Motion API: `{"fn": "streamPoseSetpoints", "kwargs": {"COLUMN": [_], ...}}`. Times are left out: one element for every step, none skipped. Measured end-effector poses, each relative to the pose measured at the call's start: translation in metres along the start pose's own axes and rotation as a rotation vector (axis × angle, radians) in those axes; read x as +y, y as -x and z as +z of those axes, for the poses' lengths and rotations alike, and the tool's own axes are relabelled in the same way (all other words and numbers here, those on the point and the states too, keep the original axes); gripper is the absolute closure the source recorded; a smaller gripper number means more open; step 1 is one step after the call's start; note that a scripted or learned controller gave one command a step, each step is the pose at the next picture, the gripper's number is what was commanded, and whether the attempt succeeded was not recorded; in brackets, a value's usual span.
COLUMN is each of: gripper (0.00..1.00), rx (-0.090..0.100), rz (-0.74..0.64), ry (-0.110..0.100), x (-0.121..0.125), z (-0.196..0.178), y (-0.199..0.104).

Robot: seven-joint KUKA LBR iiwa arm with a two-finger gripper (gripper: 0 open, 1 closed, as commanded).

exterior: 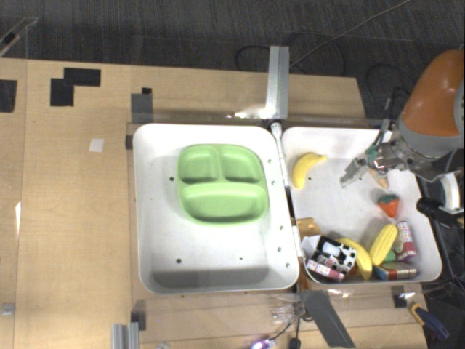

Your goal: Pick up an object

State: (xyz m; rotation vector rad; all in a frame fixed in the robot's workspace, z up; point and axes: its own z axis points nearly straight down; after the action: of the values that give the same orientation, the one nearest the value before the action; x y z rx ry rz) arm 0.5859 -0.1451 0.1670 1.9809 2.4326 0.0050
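Note:
My gripper point(361, 168) hangs over the upper right part of the right bin point(341, 202), its fingers spread open with nothing between them. A yellow banana point(307, 167) lies to its left near the bin's upper left corner. An orange strawberry-like toy point(389, 205) sits just below and right of the gripper. Along the bin's front lie a corn cob point(383, 243), a second banana point(357, 256), a black and white toy point(332, 253) and several small items point(402, 253).
The left bin point(156, 195) holds a green divided plate point(221, 182). A metal post point(278, 82) stands behind the divider between the bins. A brown block point(306, 226) sits at the right bin's left wall. The arm's orange band point(436, 100) looms at right.

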Motion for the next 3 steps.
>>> {"fn": "streamPoseSetpoints", "kwargs": {"gripper": [0.00,0.00,0.00], "rx": [-0.001,0.000,0.001], "rz": [0.044,-0.129,-0.129], "ry": [0.002,0.002,-0.005], "x": [0.069,0.054,0.093], "z": [-0.034,0.072,0.079], "y": [-0.003,-0.050,-0.037]}}
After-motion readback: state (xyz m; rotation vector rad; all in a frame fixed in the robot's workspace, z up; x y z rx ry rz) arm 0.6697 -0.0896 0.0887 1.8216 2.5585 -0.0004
